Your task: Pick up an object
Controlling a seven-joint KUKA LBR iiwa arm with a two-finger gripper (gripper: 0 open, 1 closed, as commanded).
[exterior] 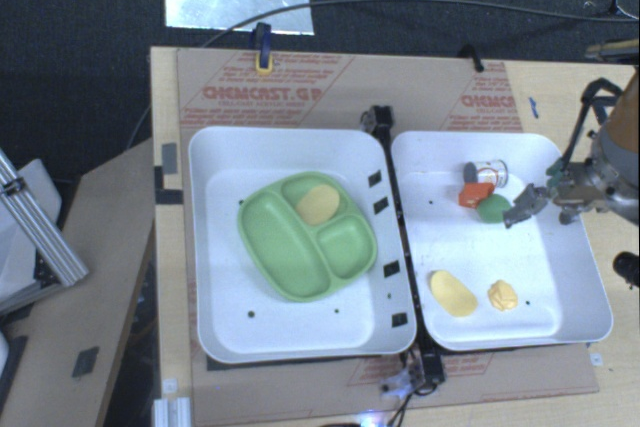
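lab | robot test bench (pixel 330 75) | two white bins (pixel 215 245) | aluminium framing (pixel 40 235)

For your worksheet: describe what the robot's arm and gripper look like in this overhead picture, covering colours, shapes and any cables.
The arm comes in from the right as a bulky grey metallic body. A thin dark cable loops up from it. The gripper is slim and dark grey, tapering toward its tip. The view is too blurred to make out any markings.
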